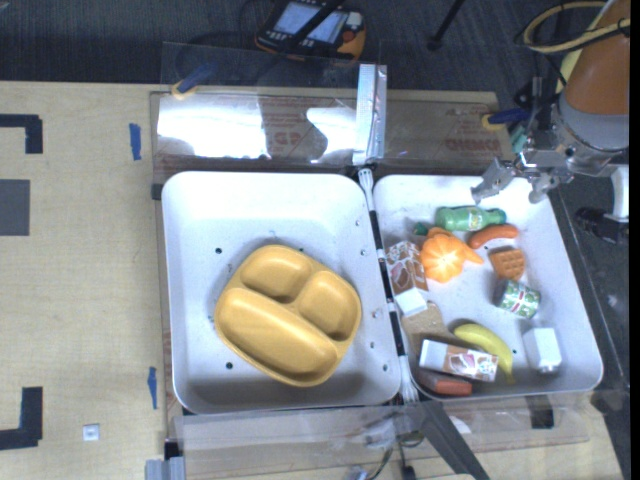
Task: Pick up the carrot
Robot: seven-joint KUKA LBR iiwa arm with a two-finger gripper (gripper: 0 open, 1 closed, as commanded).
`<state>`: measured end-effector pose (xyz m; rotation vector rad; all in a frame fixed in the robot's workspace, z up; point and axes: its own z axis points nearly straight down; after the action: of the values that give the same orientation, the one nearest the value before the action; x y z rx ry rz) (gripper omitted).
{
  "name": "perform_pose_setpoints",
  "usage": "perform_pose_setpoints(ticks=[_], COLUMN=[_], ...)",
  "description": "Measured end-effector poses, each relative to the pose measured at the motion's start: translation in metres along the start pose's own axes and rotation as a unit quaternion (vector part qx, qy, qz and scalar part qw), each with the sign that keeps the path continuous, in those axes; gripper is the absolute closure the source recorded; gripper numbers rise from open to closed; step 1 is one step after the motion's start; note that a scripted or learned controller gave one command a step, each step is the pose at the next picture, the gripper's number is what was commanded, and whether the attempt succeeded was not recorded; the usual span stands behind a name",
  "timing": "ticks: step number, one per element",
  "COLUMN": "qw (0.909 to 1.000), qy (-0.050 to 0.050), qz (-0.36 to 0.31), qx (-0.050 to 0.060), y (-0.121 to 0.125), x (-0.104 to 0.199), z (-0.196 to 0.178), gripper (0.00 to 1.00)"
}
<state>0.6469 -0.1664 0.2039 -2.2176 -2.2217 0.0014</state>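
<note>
Two metal fingers [492,180] of the gripper [518,181] stood spread apart with nothing between them, hanging over the far rim of the right bin [580,268]. Just below lay the carrot [493,235], on its side beside a green bottle [468,217] and touching an orange fruit [444,256]. Nearer me sat a small green can [519,299], a banana [487,343] and a white carton [458,359]. Over in the left bin [190,218] rested a yellow tray [288,313].
</note>
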Motion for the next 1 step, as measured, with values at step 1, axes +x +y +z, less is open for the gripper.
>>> perform_pose_setpoints(ticks=[1], qw=[0.9996], qy=[-0.001], qz=[0.028], qx=[-0.002], y=[-0.0075], x=[-0.0163], z=[-0.1057], gripper=[0.0])
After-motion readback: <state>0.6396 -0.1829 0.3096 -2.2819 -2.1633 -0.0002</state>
